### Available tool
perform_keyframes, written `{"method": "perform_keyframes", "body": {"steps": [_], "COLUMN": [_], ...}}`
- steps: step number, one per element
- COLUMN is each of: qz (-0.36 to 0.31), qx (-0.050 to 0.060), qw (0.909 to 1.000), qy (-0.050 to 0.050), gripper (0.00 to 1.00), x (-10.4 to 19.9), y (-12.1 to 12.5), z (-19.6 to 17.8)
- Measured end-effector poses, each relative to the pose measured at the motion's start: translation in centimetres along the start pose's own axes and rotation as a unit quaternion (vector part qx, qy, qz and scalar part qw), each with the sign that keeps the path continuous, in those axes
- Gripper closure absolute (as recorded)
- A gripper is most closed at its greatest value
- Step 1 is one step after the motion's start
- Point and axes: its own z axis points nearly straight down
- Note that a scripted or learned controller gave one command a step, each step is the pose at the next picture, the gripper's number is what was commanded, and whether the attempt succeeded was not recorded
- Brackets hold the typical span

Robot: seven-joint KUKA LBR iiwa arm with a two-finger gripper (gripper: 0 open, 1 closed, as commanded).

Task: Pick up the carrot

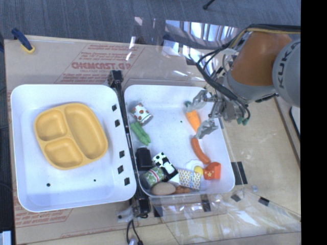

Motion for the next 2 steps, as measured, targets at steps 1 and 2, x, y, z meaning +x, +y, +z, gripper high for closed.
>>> {"method": "perform_keyframes", "body": {"steps": [1,2], "qz": [0.047,0.043], "qx": [-0.001,0.001], "qw": [0.9989,0.9991], "qy": [0.0,-0.003], "gripper": [0.0,1.0], "x": [-2.2,-2.5], "y": [-0.1,0.1], "z": [10.2,8.9]}}
